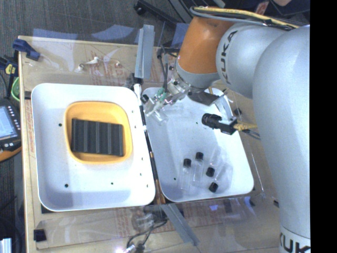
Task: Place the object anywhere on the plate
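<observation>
A yellow plate (pixel 98 112) with rounded corners lies in the left white bin (pixel 52 183). A dark ribbed rectangular slab (pixel 98 137) covers its middle. Several small clear vials with black caps (pixel 202 170) lie close together in the near part of the right white bin (pixel 174 136). My gripper (pixel 158 103) hangs below the orange wrist band (pixel 202 41) over the far left corner of the right bin, close to the divide between the bins. It is well apart from the vials, and I see nothing held in it.
The big grey arm (pixel 274 115) covers the right side of the right bin. A black cylindrical part (pixel 217 123) juts out from it over the bin. Metal brackets (pixel 143 51) stand at the bench's far edge, and a handheld screen (pixel 6 125) sits at the far left.
</observation>
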### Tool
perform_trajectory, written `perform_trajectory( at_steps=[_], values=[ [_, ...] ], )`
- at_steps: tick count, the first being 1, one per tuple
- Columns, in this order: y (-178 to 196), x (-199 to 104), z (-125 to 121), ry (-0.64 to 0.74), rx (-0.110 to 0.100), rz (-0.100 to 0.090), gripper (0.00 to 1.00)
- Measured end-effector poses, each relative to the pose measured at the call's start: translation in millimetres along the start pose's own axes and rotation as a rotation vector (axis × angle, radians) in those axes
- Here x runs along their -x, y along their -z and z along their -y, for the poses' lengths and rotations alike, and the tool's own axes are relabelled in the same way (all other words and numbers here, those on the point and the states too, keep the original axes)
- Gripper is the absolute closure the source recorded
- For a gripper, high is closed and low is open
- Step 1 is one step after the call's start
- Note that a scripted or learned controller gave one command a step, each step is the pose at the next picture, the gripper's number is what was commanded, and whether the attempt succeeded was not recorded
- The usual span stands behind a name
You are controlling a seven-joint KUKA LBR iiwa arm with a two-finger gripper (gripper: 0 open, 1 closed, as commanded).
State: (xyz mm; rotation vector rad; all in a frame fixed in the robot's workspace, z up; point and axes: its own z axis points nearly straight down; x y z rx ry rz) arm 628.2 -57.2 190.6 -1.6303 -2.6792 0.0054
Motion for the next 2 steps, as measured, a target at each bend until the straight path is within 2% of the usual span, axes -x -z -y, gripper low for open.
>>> perform_trajectory(
  at_steps=[1, 2],
  values=[
    [0.2, 0.5, 0.3, -0.001, 0.000, 0.001, 0.00],
    [1.6, -36.1, -26.5, 0.036, 0.004, 0.005, 0.00]
  ],
)
